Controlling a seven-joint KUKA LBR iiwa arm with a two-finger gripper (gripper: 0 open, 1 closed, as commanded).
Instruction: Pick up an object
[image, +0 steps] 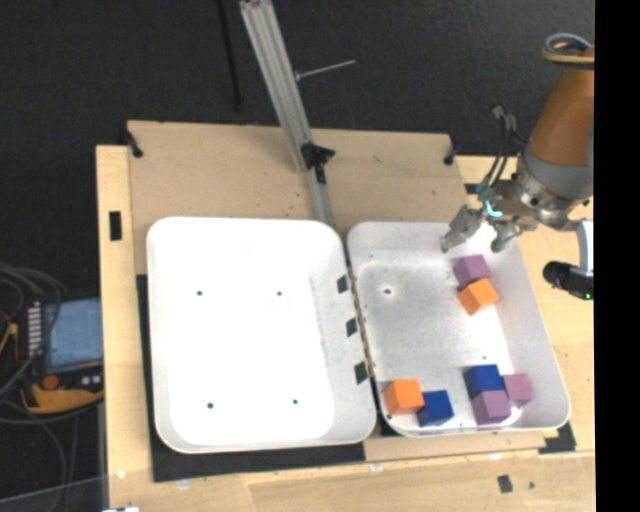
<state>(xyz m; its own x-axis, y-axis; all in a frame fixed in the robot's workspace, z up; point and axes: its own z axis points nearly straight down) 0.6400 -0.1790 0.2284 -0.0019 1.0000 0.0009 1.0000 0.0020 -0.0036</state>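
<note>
The shallow white plastic right bin (400, 330) lies nearest. Above its far right corner the grey two-finger gripper (482, 232) hangs spread, pinching nothing. In this bin's far right part, a purple cube (471, 269) touches an orange cube (479, 296), just beneath the gripper.

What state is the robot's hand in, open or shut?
Open: the hand hovers over the right bin's far edge, its two fingers spread apart with nothing between them.

A single fixed camera looks down at a slant from above the tan wooden desk (270, 150). It stands far enough back to take in both shallow white plastic bins (250, 240) and dark floor beyond.
</note>
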